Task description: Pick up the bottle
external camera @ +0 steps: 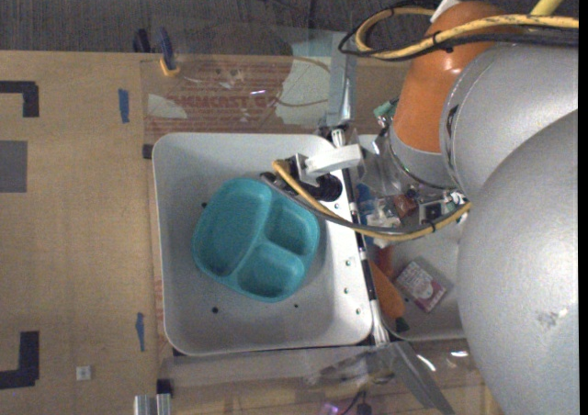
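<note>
My gripper (378, 200) hangs low over the left side of the right bin (450, 262), just right of the wall between the two bins. The grey arm and its orange band cover most of that bin. A small blue and white object (369, 206) shows right at the gripper; it may be the bottle, but too little of it shows to tell. I cannot see whether anything is held.
A teal divided plate (255, 237) lies in the middle of the left bin (184, 174). In the right bin an orange item (387, 289) lies along the dividing wall, and a pink and white packet (423, 283) lies beside it. Brown bench (73, 220) stretches to the left.
</note>
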Action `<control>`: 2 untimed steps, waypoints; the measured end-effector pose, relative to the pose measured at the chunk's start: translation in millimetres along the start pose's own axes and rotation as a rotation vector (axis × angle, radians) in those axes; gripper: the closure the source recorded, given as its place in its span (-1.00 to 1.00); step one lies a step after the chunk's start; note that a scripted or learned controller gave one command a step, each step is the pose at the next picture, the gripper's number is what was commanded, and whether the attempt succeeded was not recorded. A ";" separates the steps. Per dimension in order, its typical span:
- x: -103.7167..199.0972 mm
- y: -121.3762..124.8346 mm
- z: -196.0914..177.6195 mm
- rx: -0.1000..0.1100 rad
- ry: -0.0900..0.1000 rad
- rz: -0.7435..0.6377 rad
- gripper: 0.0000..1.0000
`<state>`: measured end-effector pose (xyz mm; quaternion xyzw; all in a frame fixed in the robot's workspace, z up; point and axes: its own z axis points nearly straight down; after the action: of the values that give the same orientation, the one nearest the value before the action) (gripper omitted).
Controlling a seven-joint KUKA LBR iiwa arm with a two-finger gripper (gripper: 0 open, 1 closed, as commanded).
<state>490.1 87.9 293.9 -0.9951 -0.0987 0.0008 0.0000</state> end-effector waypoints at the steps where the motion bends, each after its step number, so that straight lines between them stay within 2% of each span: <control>1: -2.2 -41.6 -59.0 -0.002 0.002 -0.138 1.00; 2: 13.0 8.9 60.0 0.002 -0.004 -0.382 1.00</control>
<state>504.4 81.7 233.8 -0.9584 -0.2856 0.0030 0.0010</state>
